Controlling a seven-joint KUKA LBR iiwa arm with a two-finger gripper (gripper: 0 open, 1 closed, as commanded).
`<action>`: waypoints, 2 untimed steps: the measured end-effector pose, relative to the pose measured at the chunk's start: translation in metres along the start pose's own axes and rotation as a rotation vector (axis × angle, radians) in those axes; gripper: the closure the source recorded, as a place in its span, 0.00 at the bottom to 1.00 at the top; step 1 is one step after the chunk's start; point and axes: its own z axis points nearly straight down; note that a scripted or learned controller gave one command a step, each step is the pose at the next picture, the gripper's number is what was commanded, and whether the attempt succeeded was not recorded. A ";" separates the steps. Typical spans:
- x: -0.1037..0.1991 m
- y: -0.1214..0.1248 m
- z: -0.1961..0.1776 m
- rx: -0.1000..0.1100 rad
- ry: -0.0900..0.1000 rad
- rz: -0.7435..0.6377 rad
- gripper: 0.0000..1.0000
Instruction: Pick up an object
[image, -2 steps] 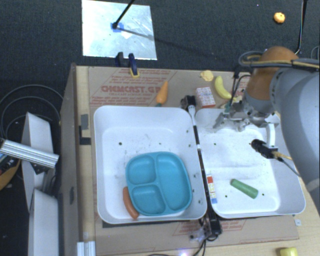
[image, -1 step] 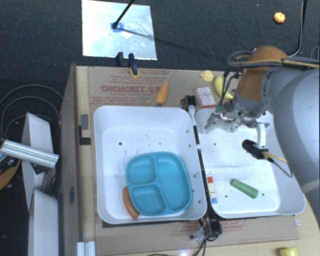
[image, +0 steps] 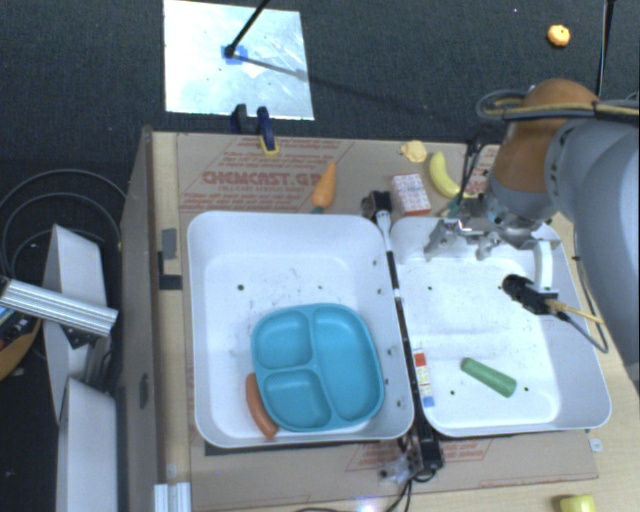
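I see the hand (image: 462, 240) hovering at the upper edge of the right bin (image: 575, 400), fingers apart and gripping nothing. The green piece (image: 488, 377) lies lower in that bin, well apart, likely my easiest target since it sits alone.
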 end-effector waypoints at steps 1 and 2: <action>-0.048 -0.083 0.042 0.011 0.001 0.007 0.00; -0.020 0.014 0.038 -0.008 -0.001 -0.009 0.00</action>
